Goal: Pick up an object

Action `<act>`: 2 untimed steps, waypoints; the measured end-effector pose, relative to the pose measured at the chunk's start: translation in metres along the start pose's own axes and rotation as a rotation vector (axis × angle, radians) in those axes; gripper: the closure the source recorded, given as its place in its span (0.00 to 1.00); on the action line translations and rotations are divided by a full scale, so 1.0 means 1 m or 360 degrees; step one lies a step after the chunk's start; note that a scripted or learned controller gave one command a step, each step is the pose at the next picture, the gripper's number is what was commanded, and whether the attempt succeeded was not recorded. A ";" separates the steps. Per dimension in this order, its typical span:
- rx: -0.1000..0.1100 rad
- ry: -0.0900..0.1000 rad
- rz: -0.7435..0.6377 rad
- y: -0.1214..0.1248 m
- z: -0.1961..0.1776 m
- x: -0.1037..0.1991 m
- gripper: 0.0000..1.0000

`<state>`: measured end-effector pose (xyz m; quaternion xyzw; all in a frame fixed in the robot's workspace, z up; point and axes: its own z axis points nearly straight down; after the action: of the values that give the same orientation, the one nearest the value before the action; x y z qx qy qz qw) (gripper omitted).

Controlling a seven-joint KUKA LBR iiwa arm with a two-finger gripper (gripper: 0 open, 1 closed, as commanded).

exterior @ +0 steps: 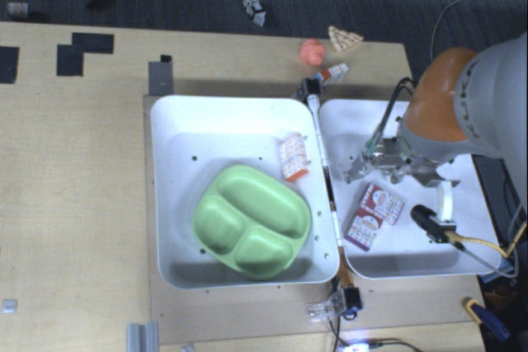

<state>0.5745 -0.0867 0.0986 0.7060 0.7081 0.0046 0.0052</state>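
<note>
- Claw (pixel 384 165) sits low over the rt bin (pixel 396 260), in its far-left part, w/ the grey arm reaching in from the rt.
- Open or closed: can't tell (the slanted top-down angle hides it). Nothing seen gripped.
- Red-and-white box (pixel 374 216) lies flat and tilted on the rt bin's floor, just beside the claw on the near side. Can't tell if they touch.
- Left bin (pixel 157 177) holds a green divided plate (pixel 252 218) at its middle, and a small white-and-orange packet (pixel 293 157) near the rt wall, apart from the plate.
- On the bench beyond the bins: orange ball (pixel 312 52) and a pale triangular piece (pixel 345 39), near each other.
</note>
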 end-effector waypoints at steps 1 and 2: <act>0.0004 -0.0002 0.0002 -0.059 0.010 -0.004 0.00; -0.0006 -0.0005 0.0001 -0.057 -0.001 -0.004 1.00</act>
<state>0.5177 -0.0911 0.0986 0.7062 0.7080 0.0049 0.0077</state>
